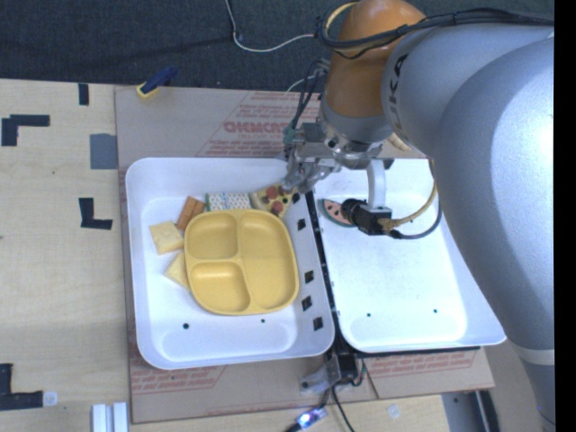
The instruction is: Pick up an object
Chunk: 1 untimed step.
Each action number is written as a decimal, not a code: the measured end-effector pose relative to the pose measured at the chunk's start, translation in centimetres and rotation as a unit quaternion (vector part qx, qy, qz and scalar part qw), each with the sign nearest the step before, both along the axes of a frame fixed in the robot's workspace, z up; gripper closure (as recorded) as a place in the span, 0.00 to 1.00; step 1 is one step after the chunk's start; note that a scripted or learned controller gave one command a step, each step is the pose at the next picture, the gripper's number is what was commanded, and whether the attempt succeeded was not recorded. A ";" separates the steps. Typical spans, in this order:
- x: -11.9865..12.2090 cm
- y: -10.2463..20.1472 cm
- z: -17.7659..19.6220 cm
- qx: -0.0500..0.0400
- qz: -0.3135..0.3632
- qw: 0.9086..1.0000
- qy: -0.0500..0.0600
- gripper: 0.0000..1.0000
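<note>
Yellow divided plate (pixel 241 261) lies in the left bin (pixel 144 241); pincer (pixel 297 185) hangs at its far right corner, finger state unclear

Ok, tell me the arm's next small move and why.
Probably lower a little onto the small toy under the gripper. The gripper sits over the left bin's far right corner, by the divider; the yellow plate lies just nearer, so a straight descent should avoid it.
</note>
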State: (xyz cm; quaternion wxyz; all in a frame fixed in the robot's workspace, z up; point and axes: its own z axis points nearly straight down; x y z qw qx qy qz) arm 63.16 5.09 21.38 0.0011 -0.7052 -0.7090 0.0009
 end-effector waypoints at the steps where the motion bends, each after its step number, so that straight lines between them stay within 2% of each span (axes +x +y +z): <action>1: 0.9 0.7 1.2 0.000 -0.001 1.000 -0.001 1.00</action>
